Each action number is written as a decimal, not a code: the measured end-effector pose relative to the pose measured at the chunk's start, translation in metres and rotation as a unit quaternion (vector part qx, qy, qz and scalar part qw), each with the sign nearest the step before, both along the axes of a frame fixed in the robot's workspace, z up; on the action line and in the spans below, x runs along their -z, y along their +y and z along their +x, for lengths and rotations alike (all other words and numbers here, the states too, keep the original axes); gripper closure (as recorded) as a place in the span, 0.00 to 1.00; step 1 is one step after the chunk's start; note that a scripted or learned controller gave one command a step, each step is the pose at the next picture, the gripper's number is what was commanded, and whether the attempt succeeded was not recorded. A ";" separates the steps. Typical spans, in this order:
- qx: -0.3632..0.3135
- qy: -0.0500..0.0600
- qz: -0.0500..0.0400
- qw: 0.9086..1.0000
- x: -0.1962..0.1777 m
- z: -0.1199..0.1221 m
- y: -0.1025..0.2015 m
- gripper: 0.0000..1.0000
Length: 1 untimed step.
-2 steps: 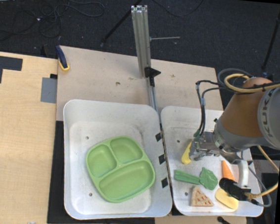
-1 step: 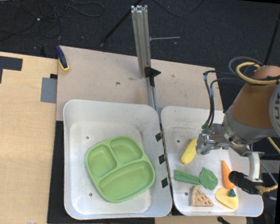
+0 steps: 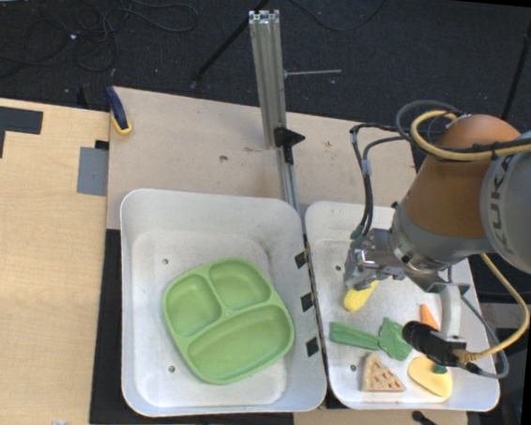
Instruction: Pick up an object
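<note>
So the arm (image 3: pixel 457 189) is reached in from the right and is parked over the right-hand bin (image 3: pixel 329 251), with the pincer (image 3: pixel 363 279) pointed down near that bin's left-middle. A small yellow toy piece (image 3: pixel 357 300) is seen directly under the pincer tip, touching it or very nearly so. Honestly, it can't be told from this angle whether the pincer is clenched or released, or whether the yellow piece is actually gripped. The rest of the right bin's stuff is spread along the near side. A green toy with a long handle (image 3: pixel 358 337) is laid flat just below the yellow piece, an orange bit (image 3: pixel 429 316) is tucked further right, and a tan pizza-like wedge (image 3: pixel 382 375) is set beside a flat yellow piece (image 3: pixel 430 376) in the near right corner. The left bin (image 3: pixel 150 232) is taken up by a green divided plate (image 3: pixel 228 321), laid flat and turned at a slant, three compartments showing. Both bins are sat side by side on the surface (image 3: pixel 34 258), edges touching. An aluminium post (image 3: pixel 266 75) is stood behind them, rising from between the two bins' far corners.
</note>
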State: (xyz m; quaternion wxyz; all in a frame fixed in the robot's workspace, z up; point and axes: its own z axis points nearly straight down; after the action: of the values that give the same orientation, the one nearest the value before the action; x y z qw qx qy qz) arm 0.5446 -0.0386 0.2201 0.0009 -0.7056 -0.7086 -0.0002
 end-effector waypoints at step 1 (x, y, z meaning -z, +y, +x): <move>-0.001 0.000 0.000 1.000 -0.011 0.000 0.057 1.00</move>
State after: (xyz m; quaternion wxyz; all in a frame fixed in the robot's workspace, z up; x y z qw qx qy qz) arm 0.5449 0.0184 0.2306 0.0012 -0.7050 -0.7092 -0.0002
